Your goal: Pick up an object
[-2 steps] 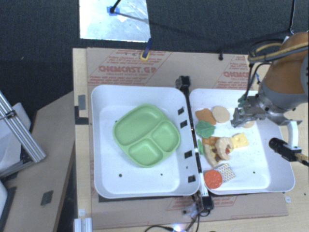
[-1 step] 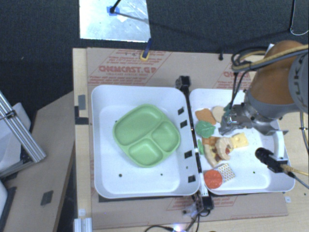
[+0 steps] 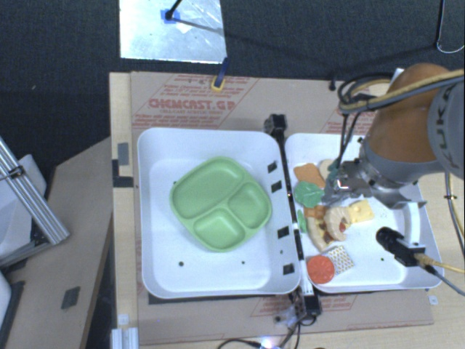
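A large sheet of cardboard [image 3: 189, 100] is lying across the middle of the frame, bearing two white bins side by side. The left bin [image 3: 156, 195] is holding a green divided plate [image 3: 220, 203] at its centre. The right bin [image 3: 378, 271], in the right half of the frame, is carrying a cluster of toy foods along its left side: an orange piece [image 3: 309, 173] at the top, a green leaf-like piece [image 3: 307, 193] below it, a yellow wedge [image 3: 361, 211], a tan ring-shaped piece [image 3: 337, 222], a red disc [image 3: 320, 269] near the bottom edge, and a small mesh-patterned piece [image 3: 338, 257] just beside the disc.

The grey arm [image 3: 407, 133] is reaching in from the right of the frame and hanging over the upper part of that cluster. The gripper [image 3: 339, 182] is sitting low among the foods, just right of the green piece; whether it is spread or closed cannot be told from here.

Nothing is visibly lifted, so the pick appears to be at the descent or grasp stage, with the raise yet to come.
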{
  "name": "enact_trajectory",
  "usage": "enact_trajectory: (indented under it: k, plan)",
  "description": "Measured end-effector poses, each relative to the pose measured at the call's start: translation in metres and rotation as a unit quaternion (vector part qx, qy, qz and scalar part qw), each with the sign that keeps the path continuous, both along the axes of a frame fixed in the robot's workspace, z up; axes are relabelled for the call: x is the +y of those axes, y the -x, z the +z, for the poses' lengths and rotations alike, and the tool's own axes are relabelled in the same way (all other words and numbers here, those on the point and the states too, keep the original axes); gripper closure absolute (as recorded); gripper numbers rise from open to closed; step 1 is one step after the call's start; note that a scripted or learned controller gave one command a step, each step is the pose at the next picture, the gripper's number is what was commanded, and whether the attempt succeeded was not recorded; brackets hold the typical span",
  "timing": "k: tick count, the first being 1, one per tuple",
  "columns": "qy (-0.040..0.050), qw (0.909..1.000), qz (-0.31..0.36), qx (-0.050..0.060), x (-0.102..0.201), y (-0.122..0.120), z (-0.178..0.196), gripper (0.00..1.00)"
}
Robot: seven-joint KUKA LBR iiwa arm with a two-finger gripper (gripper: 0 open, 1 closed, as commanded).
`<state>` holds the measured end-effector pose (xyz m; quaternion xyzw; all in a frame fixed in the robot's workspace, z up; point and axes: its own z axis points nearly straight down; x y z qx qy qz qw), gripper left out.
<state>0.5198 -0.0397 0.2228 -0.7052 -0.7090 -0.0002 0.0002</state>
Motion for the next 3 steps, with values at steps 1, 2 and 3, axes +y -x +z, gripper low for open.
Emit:
enact_trajectory:
  k: [1, 2, 3]
  plan:
    - [0.0001, 1.0000, 0.000, 0.000, 0.019, 0.000, -0.004, 1.00]
    - [0.0001, 1.0000, 0.000, 0.000, 0.015, -0.004, 0.010, 1.00]
    - [0.0004, 1.0000, -0.002, -0.001, 0.013, -0.007, -0.006, 1.00]
